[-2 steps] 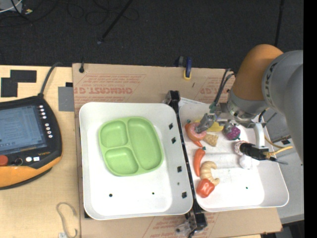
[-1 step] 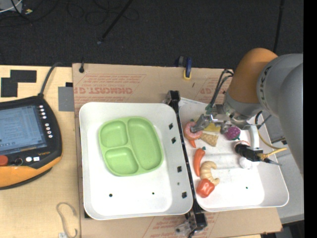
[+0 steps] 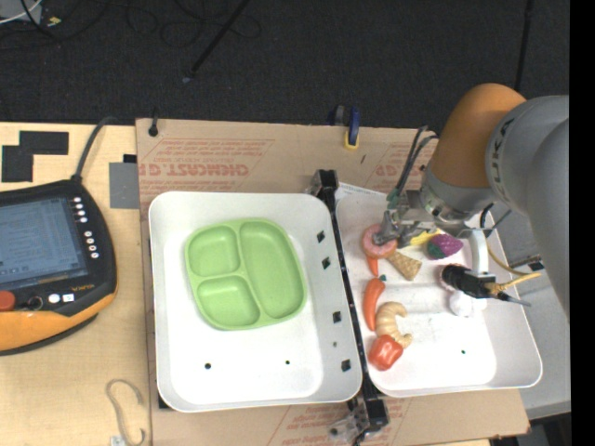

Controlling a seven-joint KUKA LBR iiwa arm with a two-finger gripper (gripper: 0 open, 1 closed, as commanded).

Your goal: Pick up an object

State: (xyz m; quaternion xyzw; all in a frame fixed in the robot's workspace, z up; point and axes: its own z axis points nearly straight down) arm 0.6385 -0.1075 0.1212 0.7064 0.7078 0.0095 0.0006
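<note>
Your likeliest target is the donut (image 3: pixel 376 244): a small pink ring with a darker hole, lying flat near the far left corner of the right bin (image 3: pixel 502 360). The claw (image 3: pixel 392 229) is low over that corner, right at the donut's far edge. You cannot tell from this view whether it is released or clenched, and nothing can be seen gripped in it.

Count what you have to choose from. There are two white bins side by side on a cardboard sheet (image 3: pixel 242 161) on the counter. The left bin (image 3: pixel 177 342) holds one green plate (image 3: pixel 270 277) with three compartments.

The right bin holds seven toy foods, one of each:
- the donut
- a tan wedge (image 3: pixel 405 266) just beside the donut on the near side
- a yellow piece (image 3: pixel 420 241) close under the claw, too small for you to make out its shape
- a purple piece (image 3: pixel 448 245) next to the yellow one
- an orange carrot (image 3: pixel 374 297) along the bin's left wall
- a pale croissant (image 3: pixel 391 316) touching the carrot
- a red pepper (image 3: pixel 387 351) nearest you, just below the croissant

One pendant (image 3: pixel 46 258) with a lit screen lies on the counter, well to the left of the bins.
</note>
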